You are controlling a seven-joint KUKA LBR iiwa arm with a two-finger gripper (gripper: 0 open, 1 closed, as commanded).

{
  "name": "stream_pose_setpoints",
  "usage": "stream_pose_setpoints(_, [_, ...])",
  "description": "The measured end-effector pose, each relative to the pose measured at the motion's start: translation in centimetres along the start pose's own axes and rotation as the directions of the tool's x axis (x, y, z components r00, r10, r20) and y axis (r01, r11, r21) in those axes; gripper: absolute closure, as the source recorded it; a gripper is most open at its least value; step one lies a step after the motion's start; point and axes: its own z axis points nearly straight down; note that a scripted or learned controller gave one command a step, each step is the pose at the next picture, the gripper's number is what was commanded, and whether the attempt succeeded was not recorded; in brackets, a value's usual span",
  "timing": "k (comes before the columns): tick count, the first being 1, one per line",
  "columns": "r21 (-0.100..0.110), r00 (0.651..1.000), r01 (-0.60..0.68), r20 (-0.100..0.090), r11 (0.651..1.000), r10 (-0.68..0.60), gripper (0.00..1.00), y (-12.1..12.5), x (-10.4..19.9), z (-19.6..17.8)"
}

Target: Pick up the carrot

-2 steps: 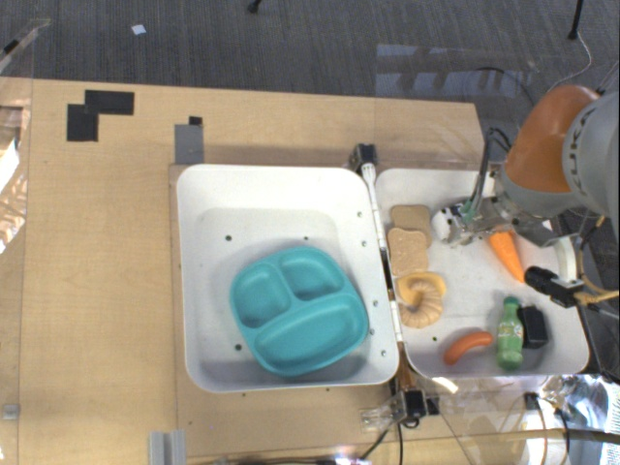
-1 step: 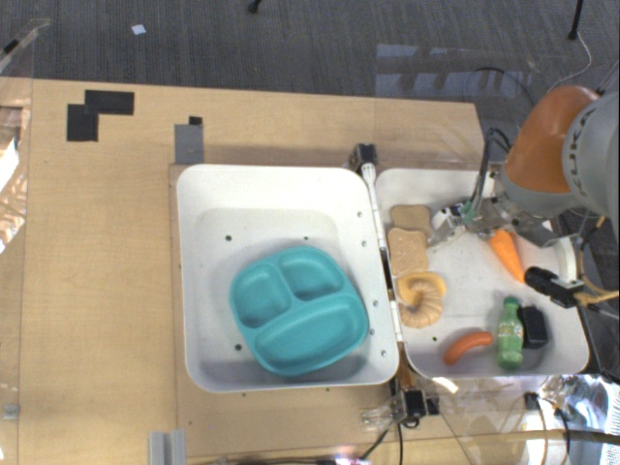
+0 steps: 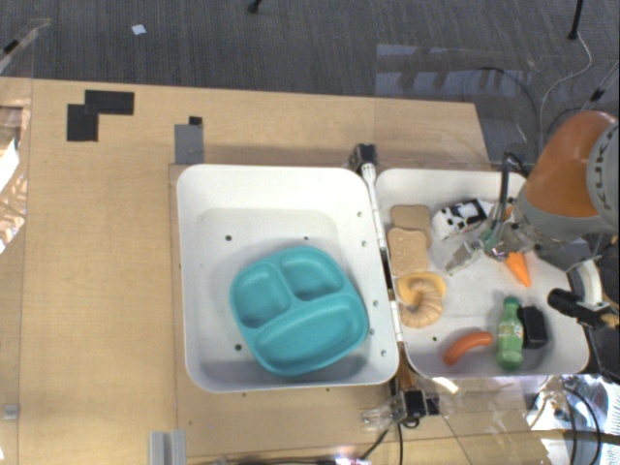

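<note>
The carrot lies in the right bin, toward that bin's three o'clock side, its thin end pointing down toward five o'clock. The gripper hangs just at the carrot's ten o'clock, low over the bin floor and near the carrot's thick end. Whether the gripper is spread or pressed together cannot be told from this slant, and nothing can be seen pinched in it.

By the look of it the step in hand is the approach, or the grasp itself: the carrot rests on the bin floor and seems not yet lifted. The next move likely calls for centring the gripper over the carrot's middle, across its short width, closing firmly, then rising straight up. The taper could let it slip out toward the thin end.

Counted, on the worktop there are two white bins. The left bin holds one teal plate with three compartments. The right bin holds one carrot, one slice of bread at its ten o'clock, one doughnut just below the bread, one sausage at six o'clock, one green bottle beside the sausage, one black block touching the bottle's right side, and one black-and-white toy at twelve o'clock. One arm reaches in from three o'clock.
</note>
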Motion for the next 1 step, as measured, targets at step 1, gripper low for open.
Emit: stream_pose_setpoints(1, [-0.004,0.980,0.196,-0.016,0.980,-0.197,0.00,-2.45,-1.64,-0.13])
